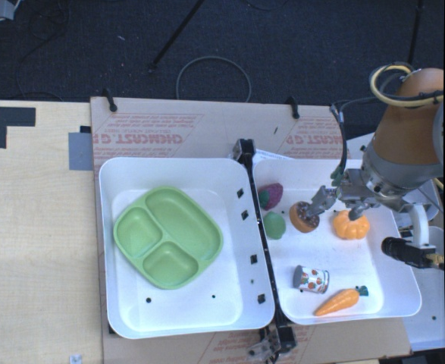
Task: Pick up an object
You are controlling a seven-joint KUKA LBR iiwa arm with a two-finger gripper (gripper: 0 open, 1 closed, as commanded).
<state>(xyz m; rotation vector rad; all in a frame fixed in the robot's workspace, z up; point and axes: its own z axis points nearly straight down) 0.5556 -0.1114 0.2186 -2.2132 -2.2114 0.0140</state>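
Your stock on the tabletop (32, 226), operator, two white bins side by side:

Left bin (131, 174): one green divided plate (167, 236) with three compartments, lying flat near the middle.

Right bin (393, 298): you have six small things here. A purple and green vegetable toy (271, 196) sits near the divider at the far side; a green ball (274, 225) lies just beside it, nearer you. A round brown and pink piece (304, 218) sits towards the middle, with a small orange pumpkin (351, 225) close on its right. A white patterned cup (311, 279) lies on its side at the near part of the bin, and an orange carrot (338, 301) with a green tip lies just beside it at the near edge.

The arm (405, 135) reaches in from your right. The tool (330, 203) hangs low over the right bin between the brown piece and the pumpkin, its fingers spread apart, one finger (316, 202) touching or nearly touching the brown piece, and nothing gripped between them
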